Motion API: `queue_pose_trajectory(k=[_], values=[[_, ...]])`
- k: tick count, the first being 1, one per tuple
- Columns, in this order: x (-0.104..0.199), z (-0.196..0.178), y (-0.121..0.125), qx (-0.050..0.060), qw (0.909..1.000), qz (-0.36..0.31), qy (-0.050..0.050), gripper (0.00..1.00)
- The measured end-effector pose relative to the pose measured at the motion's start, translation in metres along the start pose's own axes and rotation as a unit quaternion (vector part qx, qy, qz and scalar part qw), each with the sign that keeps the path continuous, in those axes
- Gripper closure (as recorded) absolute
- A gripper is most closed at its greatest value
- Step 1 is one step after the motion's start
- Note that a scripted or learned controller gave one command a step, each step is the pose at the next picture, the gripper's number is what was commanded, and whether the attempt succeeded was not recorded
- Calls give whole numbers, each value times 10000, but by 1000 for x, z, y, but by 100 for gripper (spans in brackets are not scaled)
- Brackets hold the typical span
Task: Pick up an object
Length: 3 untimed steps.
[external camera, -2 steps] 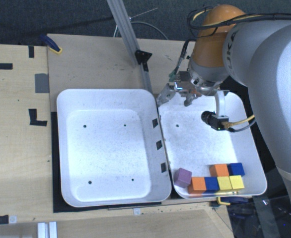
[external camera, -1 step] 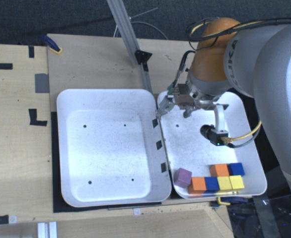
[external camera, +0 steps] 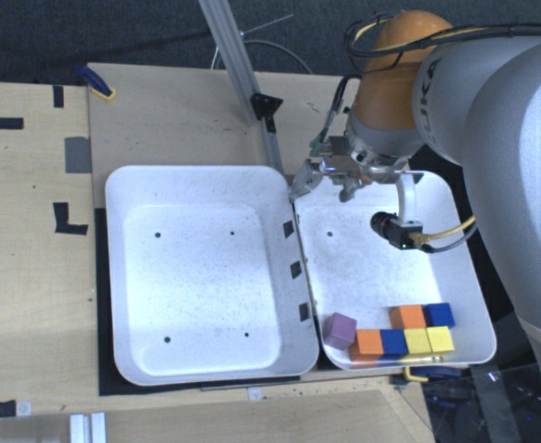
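Arm (external camera: 474,109): grey, with orange band (external camera: 400,49) above wrist; entering from right of camera view and covering the far right corner of the right bin.

Gripper (external camera: 342,181): low over the far edge of the right bin (external camera: 372,275), close to the rim shared with the left bin (external camera: 197,266). Opening state: cannot be told from this angle. Well apart from every block.

Black fitting (external camera: 392,227): just below the gripper, over the bin floor, with a yellowish cable (external camera: 450,233) running right toward the arm.

Task objects: all in the right bin, grouped along the near wall.
- Purple cube (external camera: 341,329): at the near left corner, slightly turned, just beside the bin divider.
- Front row, left to right: orange block (external camera: 369,341), blue block (external camera: 393,341), yellow block (external camera: 418,341), second yellow block (external camera: 440,339). Touching side by side.
- Back row: second orange block (external camera: 406,317) and second blue block (external camera: 438,315), touching each other and resting against the front row.

Left bin: white, shallow, with four small dark dots on the floor.

Surroundings:
- Aluminium bar (external camera: 226,40): slanting down from the top edge to a black clamp (external camera: 267,107) near the far corner where the bins meet.
- Wooden bench (external camera: 30,275): marked with black tape pieces and one grey patch (external camera: 77,153) left of the bins.
- Small blue and yellow item (external camera: 95,79): at the far left edge of the bench.
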State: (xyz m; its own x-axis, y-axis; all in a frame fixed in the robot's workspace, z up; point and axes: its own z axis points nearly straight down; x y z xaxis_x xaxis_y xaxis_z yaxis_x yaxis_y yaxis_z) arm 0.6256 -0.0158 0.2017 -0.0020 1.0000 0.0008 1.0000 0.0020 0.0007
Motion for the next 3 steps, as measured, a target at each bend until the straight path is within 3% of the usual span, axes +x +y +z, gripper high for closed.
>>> queue_pose_trajectory(k=[1, 2, 3], values=[[12, 11, -32, 29, 10000, 9, -8, 0], [64, 10, -25, 11, 10000, -25, 4, 0], [90, 10, -75, 28, 10000, -7, -6, 0]])
